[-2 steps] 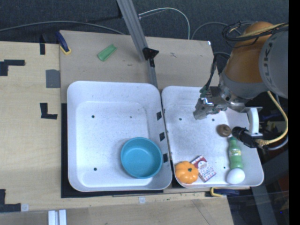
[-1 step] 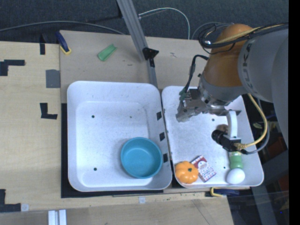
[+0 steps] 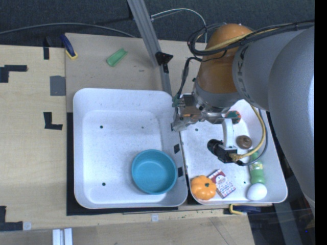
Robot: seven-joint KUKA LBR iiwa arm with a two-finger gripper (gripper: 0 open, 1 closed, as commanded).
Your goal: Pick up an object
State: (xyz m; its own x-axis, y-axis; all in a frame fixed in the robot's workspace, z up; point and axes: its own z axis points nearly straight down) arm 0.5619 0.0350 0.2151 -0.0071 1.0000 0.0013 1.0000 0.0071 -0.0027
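The round orange toy pumpkin (image 3: 204, 188) is lying unpicked in the right white bin's (image 3: 198, 154) front-left corner, while the gripper (image 3: 180, 120), state not tellable, is hovering farther back.

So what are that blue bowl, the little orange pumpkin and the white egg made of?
The blue bowl looks like plastic: even matte colour, thin smooth rim, though ceramic can't be ruled out. The orange pumpkin seems a plastic or foam toy: uniform bright colour, soft ribs. The white egg is smooth with a slight shine, probably plastic.
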